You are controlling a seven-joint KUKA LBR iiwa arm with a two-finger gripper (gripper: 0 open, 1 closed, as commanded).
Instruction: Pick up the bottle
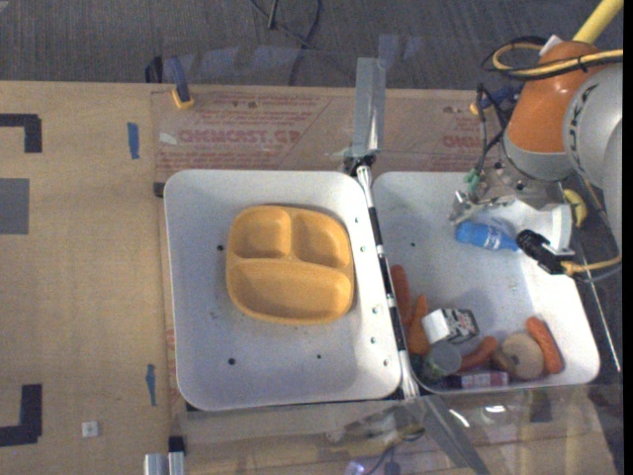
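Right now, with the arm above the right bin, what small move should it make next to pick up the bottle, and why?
Probably a short descent with a slight shift toward the blue bottle. The gripper hangs just above the bottle's upper edge in the right bin, and nothing shows between its fingers. The bottle lies on its side, apart from the carrots and other items lower in the bin.

Faint red print on cardboard sheet [297,127], unreadable.

Bright even overhead light, soft shadows, slight blur, mild glare.
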